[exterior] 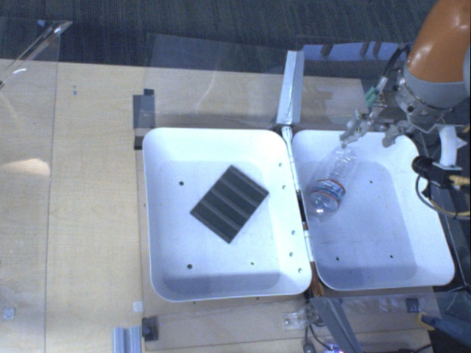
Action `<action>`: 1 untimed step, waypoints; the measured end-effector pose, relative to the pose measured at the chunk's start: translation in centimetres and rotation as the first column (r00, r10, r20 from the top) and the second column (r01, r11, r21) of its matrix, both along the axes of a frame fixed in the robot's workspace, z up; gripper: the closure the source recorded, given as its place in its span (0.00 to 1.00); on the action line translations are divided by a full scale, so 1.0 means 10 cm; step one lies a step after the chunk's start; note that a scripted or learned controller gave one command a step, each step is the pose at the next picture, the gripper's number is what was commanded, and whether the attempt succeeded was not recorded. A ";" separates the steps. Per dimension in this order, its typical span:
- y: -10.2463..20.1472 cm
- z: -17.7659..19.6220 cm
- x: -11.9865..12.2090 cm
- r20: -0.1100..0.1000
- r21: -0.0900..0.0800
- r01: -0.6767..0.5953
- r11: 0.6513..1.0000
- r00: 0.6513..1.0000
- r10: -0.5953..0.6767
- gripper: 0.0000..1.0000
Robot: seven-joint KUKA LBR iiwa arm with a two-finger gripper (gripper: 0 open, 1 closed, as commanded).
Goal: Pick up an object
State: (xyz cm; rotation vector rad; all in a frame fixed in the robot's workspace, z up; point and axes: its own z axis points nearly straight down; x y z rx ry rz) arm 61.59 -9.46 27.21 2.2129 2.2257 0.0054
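A clear plastic bottle (329, 185) with a blue label lies tilted in the right bin (397, 256), close to its left wall. Its upper end points toward the bin's far edge. A dark grey ribbed slab (229, 203) lies flat and turned at an angle in the middle of the left bin (169, 263). My gripper (370, 132) hangs over the far edge of the right bin, just up and right of the bottle's upper end. Its two fingers stand apart, open, with nothing between them.
A metal divider post (290, 87) rises behind the seam between the bins. Black cables (434, 182) hang along the right bin's right side below the wrist. The wooden bench (73, 197) stretches to the left.
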 end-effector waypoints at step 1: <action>0.13 -1.58 -0.03 -0.003 0.001 0.085 0.996 0.996 -0.085 0.00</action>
